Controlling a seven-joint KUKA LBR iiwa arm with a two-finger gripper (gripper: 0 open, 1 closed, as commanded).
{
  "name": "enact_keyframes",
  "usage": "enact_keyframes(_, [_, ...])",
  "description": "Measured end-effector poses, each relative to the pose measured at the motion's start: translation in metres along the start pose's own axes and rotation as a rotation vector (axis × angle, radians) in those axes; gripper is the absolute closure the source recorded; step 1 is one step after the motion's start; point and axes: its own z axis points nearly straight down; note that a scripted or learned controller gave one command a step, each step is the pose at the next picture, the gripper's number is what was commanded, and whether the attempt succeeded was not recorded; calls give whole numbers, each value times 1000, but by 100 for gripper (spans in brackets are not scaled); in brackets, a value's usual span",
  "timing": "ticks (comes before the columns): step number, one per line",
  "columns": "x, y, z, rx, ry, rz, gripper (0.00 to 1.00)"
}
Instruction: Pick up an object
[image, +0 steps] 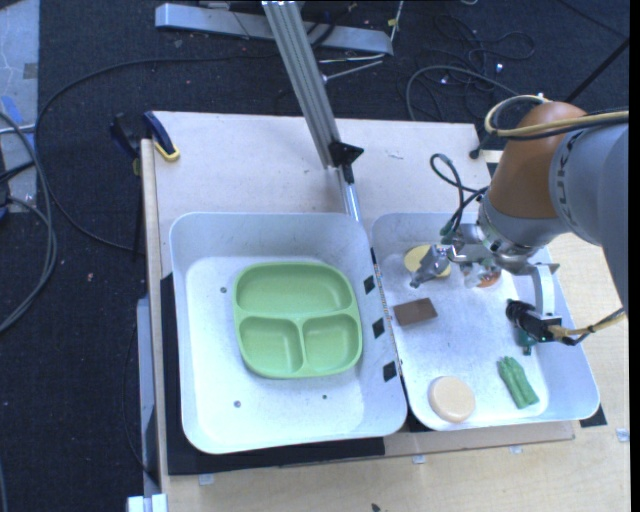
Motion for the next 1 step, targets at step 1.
enact_keyframes(1, [-1, 2, -14, -7, -2, 0, 100])
